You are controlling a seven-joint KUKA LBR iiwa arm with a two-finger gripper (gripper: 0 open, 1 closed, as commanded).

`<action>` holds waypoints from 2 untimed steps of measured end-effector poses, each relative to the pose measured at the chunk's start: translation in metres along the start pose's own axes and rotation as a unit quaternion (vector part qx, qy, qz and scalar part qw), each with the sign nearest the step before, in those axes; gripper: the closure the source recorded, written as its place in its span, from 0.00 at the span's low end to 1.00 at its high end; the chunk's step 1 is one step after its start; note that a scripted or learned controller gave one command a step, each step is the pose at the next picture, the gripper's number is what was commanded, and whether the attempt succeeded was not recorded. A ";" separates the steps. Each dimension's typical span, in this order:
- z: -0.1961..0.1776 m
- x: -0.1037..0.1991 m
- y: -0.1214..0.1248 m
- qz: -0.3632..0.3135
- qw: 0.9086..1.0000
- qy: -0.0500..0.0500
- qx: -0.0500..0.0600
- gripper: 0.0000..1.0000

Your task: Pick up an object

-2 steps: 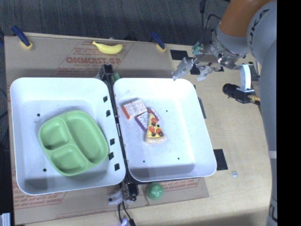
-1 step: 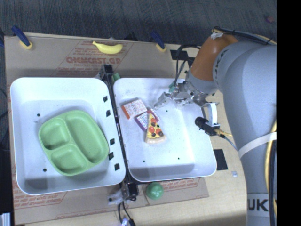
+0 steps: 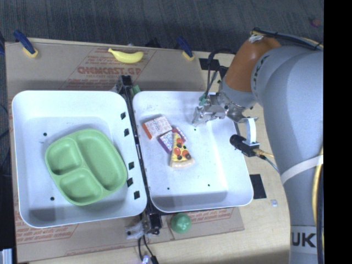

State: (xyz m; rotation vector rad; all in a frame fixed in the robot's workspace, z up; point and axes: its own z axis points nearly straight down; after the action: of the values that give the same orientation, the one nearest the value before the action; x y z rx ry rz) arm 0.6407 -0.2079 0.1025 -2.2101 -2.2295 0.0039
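The gripper [image 3: 204, 114] hovers at two o'clock in the right bin [image 3: 220, 186], grip state impossible to tell, while the pizza slice toy [image 3: 180, 152] lies near centre, at its seven o'clock.

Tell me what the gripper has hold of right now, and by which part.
Nothing. The gripper hangs over bare floor of the right bin; the pizza slice and small boxes lie apart from it.

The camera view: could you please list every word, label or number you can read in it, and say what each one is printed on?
"CHEMCAST GP": red print on the brown board behind the bins.
"UK": dark letters on the arm's grey base, cut off at the frame edge.
Red print along the board's front edge: too small to read.
Printing on the small box in the right bin: too blurred.
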 end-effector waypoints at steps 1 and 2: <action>-0.121 0.006 -0.024 0.002 1.000 -0.001 -0.003 1.00; -0.118 0.006 -0.025 0.003 1.000 0.000 -0.001 0.00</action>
State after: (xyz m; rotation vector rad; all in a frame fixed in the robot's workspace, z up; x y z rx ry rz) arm 0.6162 -0.2016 0.2208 -2.2165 -2.2248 0.0017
